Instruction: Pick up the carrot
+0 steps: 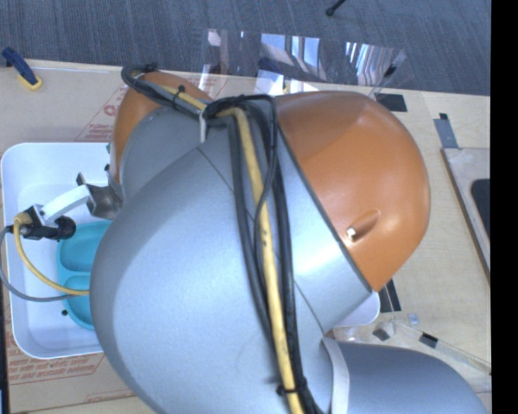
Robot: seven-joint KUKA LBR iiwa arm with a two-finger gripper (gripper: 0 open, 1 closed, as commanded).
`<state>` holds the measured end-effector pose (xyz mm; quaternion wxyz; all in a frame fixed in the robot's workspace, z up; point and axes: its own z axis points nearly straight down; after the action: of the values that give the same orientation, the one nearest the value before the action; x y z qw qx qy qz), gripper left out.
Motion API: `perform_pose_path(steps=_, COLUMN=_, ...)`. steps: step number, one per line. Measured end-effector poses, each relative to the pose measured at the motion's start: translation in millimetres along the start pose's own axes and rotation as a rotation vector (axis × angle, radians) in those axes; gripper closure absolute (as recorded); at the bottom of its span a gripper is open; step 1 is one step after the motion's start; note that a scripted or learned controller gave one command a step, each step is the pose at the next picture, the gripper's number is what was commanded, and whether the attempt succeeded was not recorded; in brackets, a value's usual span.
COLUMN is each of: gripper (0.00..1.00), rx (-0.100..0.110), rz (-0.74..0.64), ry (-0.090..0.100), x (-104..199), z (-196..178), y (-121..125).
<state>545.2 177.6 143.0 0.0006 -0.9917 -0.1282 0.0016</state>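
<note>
- The arm (242, 274) takes up most of what I can see from above: a big grey body sweeping from the lower right up toward the middle, topped by a rounded orange shell (354, 179) on the right.
- A bundle of black and yellow cables (259, 231) runs down the length of the grey housing, looping at the top near a second orange patch.
- The bench (60, 84) is a tan board, with dark carpet beyond its far edge.
- The left white bin (17, 231) peeks out past the arm's left side.
- Inside that bin lies a teal-blue object (79, 261), partly covered by the arm.
- A thin yellow hose (34, 270) curves across the bin from a small black fitting.
- A blue-and-yellow clamp (22, 67) sits on the bench's far left corner.
- The gripper is hidden under the arm, so I can't tell its state.
- The carrot I can't make out; the arm covers most of both bins.
</note>
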Motion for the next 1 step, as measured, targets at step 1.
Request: perform_pose_path(steps=1, gripper=0.00, rx=-0.001, rz=0.000, ry=-0.001, x=-0.2, z=0.4, y=0.3)
